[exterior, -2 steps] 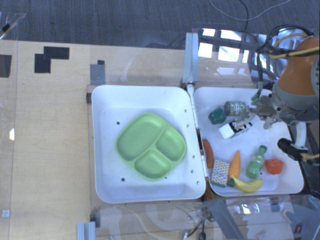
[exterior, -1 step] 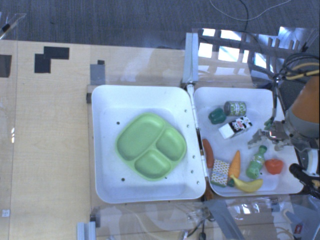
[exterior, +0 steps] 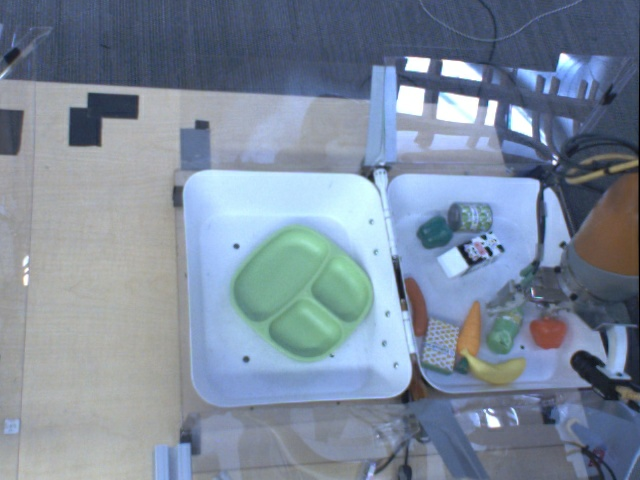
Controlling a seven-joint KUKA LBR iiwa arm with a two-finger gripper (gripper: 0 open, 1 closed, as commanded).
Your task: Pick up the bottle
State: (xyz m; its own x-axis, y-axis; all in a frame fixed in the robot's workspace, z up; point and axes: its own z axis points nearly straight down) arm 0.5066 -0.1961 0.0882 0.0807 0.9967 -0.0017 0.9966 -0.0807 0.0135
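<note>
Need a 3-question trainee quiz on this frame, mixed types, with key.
1. True or false: the green three-compartment plastic plate lies in the left white bin.
2. Which lies nearest the right white bin's bottom edge? A) yellow banana B) green-labelled metal can C) dark green round cap-like object
3. Fill in: the green translucent bottle lies between the orange carrot and the ____ tomato-like object.

Key: 1 true; 2 A; 3 red.
</note>
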